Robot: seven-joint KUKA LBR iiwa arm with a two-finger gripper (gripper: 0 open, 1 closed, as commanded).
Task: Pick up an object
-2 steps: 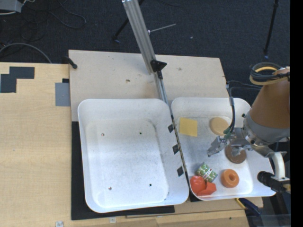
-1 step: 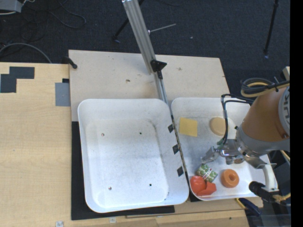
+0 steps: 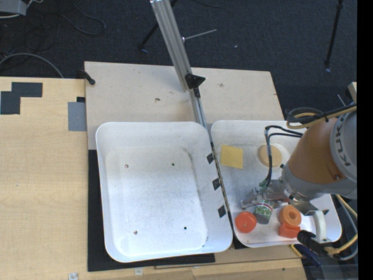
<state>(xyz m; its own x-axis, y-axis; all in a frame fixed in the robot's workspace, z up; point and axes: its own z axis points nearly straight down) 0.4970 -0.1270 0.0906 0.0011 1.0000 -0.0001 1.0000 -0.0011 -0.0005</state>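
Note:
My gripper (image 3: 260,202) is low in the right bin (image 3: 232,132), reaching in from the right under the arm's orange band. A small green and grey object (image 3: 263,213) lies right at its tip; I cannot see whether it is between the fingers. A red round object (image 3: 246,221) sits just left of that, near the bin's front edge. An orange piece (image 3: 289,220) lies to the right, below the wrist. A yellow square block (image 3: 232,156) rests farther back in the bin. A pale tan round object (image 3: 270,154) lies behind the gripper, partly covered by the arm.
The left bin (image 3: 152,188) sits beside the right one, with a row of black clips (image 3: 214,182) on the shared wall. A metal pole (image 3: 178,54) slants up from behind the bins. Black cables (image 3: 277,132) loop over the arm near the right bin's back.

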